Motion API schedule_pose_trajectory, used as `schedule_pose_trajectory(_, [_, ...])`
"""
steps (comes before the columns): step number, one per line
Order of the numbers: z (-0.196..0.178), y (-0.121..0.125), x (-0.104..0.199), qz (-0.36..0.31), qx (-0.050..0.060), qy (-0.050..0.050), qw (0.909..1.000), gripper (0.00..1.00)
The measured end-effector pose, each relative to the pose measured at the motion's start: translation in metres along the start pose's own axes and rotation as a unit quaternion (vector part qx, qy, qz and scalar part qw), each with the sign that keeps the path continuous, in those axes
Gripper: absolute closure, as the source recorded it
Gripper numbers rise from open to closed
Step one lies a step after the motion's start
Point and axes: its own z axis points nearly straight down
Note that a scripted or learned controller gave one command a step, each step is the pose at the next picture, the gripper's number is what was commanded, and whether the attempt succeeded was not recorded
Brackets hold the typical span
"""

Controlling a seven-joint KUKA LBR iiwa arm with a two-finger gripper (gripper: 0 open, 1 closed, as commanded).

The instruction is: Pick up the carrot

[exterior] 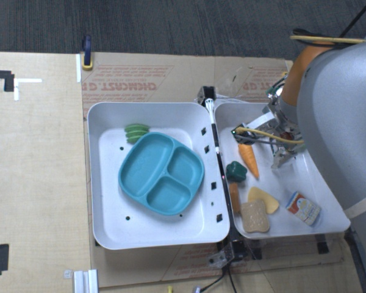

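Cardboard (128, 81) print unreadable | carrot (249, 158) right bin (320, 191) | carton (303, 208) label illegible

Blue divided plate (161, 173), green pods (136, 132) left bin; bread slice (255, 217), carton (303, 208) right bin.

1. Illumination: bright, even, overhead; the white bins (97, 182) read near full white without blown-out patches
2. Shadows: soft and short; a faint one under the blue divided plate (161, 173), a darker strip below the bins' near edge
3. Glare: mild sheen on the grey arm (341, 115)
4. Focus: bench and bin contents fairly sharp; the arm, closest to the lens, looks soft
5. Dim zone: dark floor (171, 17) along the top, low in detail
6. Distortion: slight bowing of straight edges toward the frame borders
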Motion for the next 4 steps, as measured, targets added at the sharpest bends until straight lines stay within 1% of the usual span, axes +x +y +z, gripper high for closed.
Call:
schedule_pose_trajectory(1, [0.001,-0.031,-0.059,-0.032,0.001,-0.001,0.9995,0.00])
schedule_pose_trajectory(2, [0.000,-0.013,0.001,0.016,-0.001,0.000,0.9999,0.00])
schedule_pose_trajectory(3, [-0.009,-0.013,0.000,0.012,0.000,-0.002,0.9999,1.00])
schedule_pose_trajectory(4, [-0.100,-0.079,0.008,0.045,-0.001,0.001,0.9990,1.00])
